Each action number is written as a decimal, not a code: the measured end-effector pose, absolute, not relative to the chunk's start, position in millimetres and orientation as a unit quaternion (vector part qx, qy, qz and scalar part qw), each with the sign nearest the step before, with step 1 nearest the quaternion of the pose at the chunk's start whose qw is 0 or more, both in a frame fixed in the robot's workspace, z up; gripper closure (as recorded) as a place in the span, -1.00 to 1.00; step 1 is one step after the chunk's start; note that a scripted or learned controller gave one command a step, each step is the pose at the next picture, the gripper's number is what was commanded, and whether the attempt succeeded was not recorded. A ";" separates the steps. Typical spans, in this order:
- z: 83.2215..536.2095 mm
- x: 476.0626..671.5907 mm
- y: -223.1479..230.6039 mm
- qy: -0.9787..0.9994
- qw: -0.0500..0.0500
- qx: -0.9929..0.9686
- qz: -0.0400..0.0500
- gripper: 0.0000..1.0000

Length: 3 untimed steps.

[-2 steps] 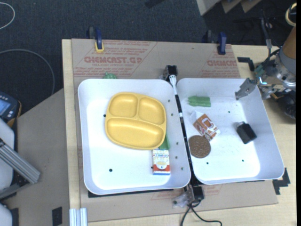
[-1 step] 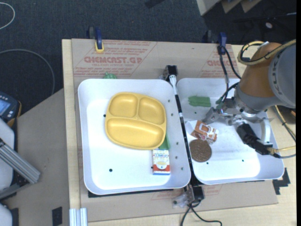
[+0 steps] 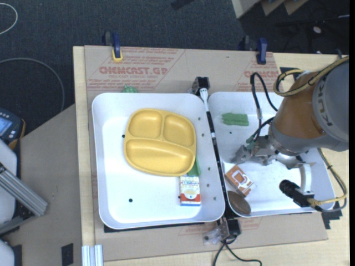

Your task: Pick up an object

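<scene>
The bench (image 3: 166,65) is covered with a pale brown board, and the yellow plate (image 3: 161,142) is the thing I take as reference for all places.

The left bin (image 3: 111,165) surrounds the yellow plate on every side. The right bin (image 3: 266,187) stands just to the right of the plate's bin, and the two walls touch.

The arm (image 3: 310,115) comes in from the right, well apart from the yellow plate, and it hangs over the right bin. Its orange band is to the right of the plate, at about the same height in the view.

The yellow plate itself has three compartments, two small ones at the far side and one long one at the near side.

The gripper (image 3: 250,151) is low over the floor of the right bin, to the right of the plate. If it is open or closed, I cannot tell, and I see nothing held in it.

A small carton (image 3: 190,190), white with red and green, lies just under the plate's near right corner.

An orange and white box (image 3: 238,178) lies to the right of the plate and nearer to the camera, just beside the gripper but not in it.

A green block (image 3: 235,119) lies to the right of the plate's far edge.

A brown round piece (image 3: 239,203) lies near the orange box, further from the plate.

Two blue clamps (image 3: 116,44) (image 3: 262,50) hold the board at the far side, beyond the plate.
</scene>
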State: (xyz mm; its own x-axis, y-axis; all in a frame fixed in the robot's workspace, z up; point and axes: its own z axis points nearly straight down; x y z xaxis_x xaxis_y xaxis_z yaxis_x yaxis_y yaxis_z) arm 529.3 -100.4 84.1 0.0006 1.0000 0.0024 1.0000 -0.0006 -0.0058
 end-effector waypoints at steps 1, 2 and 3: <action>191.1 532.7 1.5 -0.712 -0.003 -0.703 -0.006 -1.00; 207.2 494.3 51.9 -0.710 0.002 -0.705 0.000 -1.00; 216.5 496.1 48.2 -0.707 0.001 -0.707 0.000 1.00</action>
State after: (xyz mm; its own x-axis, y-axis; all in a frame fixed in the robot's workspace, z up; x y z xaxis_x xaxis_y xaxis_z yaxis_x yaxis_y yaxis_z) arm 496.1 48.2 216.5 -0.0009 1.0000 0.0010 1.0000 0.0009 -0.0008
